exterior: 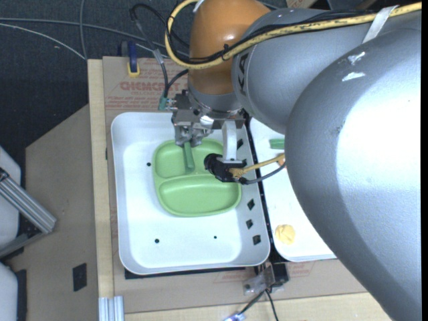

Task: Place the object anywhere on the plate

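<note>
A light green divided plate lies in the left white bin, toward its far right side. My gripper hangs right over the plate's far compartments, pointing down. A narrow dark green object sticks out below the fingertips, and the fingers are shut on its upper end. Its lower end reaches the plate's middle ridge; I cannot tell whether it touches the plate.
The right bin holds a small yellow piece near its front left and a green piece farther back. The big grey arm covers most of that bin. A black cable fitting hangs beside the gripper over the plate's right part.
</note>
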### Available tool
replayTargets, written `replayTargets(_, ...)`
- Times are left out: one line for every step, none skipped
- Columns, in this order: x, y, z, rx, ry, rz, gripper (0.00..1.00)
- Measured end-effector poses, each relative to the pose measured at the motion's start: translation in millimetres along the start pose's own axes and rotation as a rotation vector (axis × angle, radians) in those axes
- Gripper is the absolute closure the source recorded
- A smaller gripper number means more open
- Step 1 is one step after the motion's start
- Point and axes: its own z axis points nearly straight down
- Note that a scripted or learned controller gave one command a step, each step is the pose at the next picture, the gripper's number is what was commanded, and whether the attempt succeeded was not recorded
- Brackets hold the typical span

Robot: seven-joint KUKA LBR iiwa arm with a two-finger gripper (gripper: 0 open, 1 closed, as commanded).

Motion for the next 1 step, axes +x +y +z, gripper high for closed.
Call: replayTargets(-2.5, -0.3, -0.5, 0.001, -0.001, 0.003, 0.0)
